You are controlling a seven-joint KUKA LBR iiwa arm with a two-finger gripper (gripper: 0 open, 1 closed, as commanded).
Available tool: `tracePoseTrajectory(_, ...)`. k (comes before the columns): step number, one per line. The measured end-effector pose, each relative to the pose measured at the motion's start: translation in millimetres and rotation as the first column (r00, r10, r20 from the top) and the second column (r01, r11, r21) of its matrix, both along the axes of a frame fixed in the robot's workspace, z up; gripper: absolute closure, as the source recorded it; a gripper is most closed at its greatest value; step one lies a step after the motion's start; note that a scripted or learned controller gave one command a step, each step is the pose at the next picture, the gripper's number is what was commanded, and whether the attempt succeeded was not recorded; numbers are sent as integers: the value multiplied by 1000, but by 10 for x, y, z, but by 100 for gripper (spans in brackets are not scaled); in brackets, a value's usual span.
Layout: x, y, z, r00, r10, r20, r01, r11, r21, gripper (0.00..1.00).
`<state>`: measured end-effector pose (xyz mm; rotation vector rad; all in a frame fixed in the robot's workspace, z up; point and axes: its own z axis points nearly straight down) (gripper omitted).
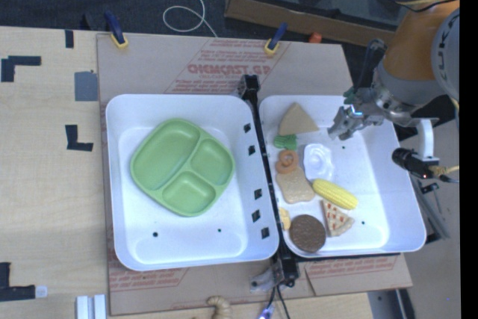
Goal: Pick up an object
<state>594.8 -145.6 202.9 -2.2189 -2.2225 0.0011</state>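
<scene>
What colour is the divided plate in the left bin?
Light green, plain with no pattern; the plate shows clearly in the camera view.

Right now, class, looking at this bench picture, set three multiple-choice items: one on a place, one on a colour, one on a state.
1. Where does the divided plate lie?
A. In the left bin
B. In the right bin
C. On the cardboard outside both bins

2. What colour is the divided plate?
A. Red
B. Green
C. Blue

3. How does the end effector stand to the corn cob?
A. It has lifted the cob above the bin
B. It presses on the cob
C. It hovers apart from the cob, which lies on the bin floor

Answers:
1. A, since the plate rests inside the left bin, with the food pieces in the right bin.
2. B, since the plate is pale green.
3. C, since the end effector sits over the right bin's upper part, well clear of the cob.
</scene>
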Motion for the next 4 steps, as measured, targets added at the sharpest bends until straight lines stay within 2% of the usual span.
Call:
tracePoseTrajectory(1,441,288,-519,1000,3,0,-3,1000,-1,0)
tracePoseTrajectory(2,727,510,-1195,1000,2,-12,-2,1000,-3,0)
tracePoseTrajectory(3,-111,434,-1128,1000,-2,13,2,1000,-2,0)
tracePoseTrajectory(4,-398,458,-1128,1000,-1,18,1,1000,-4,0)
